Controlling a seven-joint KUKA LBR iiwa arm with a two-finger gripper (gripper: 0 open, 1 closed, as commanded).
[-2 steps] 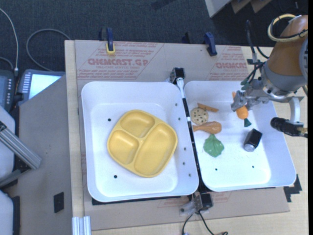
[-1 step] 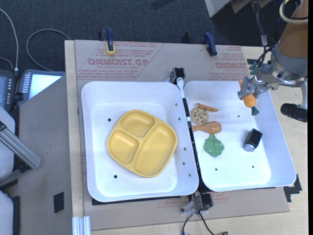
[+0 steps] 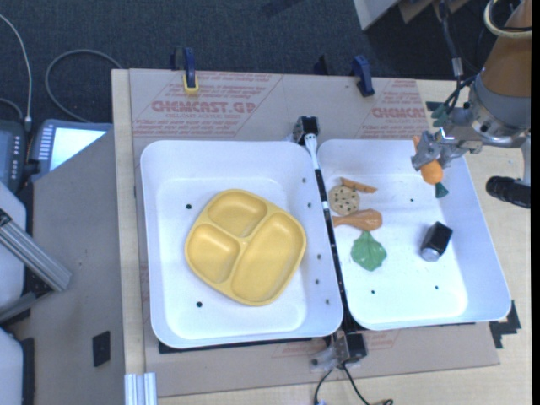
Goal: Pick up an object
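My gripper (image 3: 430, 164) hangs over the upper right part of the right bin (image 3: 472, 294). It is shut on a small orange object (image 3: 432, 174) with a green end (image 3: 442, 190), which is lifted a little above the bin floor. Lower in the same bin lie a black cylinder (image 3: 435, 241), a green leaf-shaped piece (image 3: 368, 251), a tan drumstick-shaped piece (image 3: 359, 220), a round cookie (image 3: 343, 199) and a thin orange stick (image 3: 359, 186), all to the left of and below the gripper.
The left bin (image 3: 160, 226) holds a yellow divided plate (image 3: 245, 246). A black bar (image 3: 319, 188) runs between the two bins. Blue clamps (image 3: 189, 62) (image 3: 363, 72) stand at the bench's far edge. Cables hang above the arm at the top right.
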